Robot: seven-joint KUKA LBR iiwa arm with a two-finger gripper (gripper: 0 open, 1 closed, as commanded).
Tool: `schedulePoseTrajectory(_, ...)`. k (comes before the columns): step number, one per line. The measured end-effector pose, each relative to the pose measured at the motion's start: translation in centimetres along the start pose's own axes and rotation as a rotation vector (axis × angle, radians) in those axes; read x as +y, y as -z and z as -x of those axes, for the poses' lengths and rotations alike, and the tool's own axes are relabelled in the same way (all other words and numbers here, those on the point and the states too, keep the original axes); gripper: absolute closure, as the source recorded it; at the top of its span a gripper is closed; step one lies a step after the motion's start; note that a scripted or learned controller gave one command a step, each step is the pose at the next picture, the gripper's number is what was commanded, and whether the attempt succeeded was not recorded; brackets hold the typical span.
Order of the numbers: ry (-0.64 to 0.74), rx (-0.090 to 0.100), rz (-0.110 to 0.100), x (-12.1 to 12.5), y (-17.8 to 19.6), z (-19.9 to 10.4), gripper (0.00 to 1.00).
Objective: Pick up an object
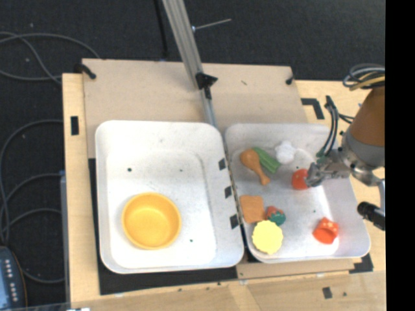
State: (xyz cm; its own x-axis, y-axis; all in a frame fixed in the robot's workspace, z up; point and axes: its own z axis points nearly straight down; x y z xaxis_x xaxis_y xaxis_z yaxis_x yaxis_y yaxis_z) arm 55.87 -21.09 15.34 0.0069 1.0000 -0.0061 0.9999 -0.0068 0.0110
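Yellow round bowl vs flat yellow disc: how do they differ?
The yellow round bowl lies in the left white bin; the flat yellow disc lies in the right white bin. The bowl looks larger and deeper, more orange-yellow; the disc is paler and flat. The bowl sits alone; the disc touches neighbouring toys. Both are round and near their bins' front edges.

The light is even and quite bright from above, the white bins (162,193) look a little washed out, shadows are soft and short, and small objects on the right appear slightly blurred.
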Motion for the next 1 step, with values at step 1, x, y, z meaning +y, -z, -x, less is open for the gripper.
schedulePoseTrajectory(1, 0.001, 0.004, -0.005, -0.13, 4.45, 0.49, 1.00)
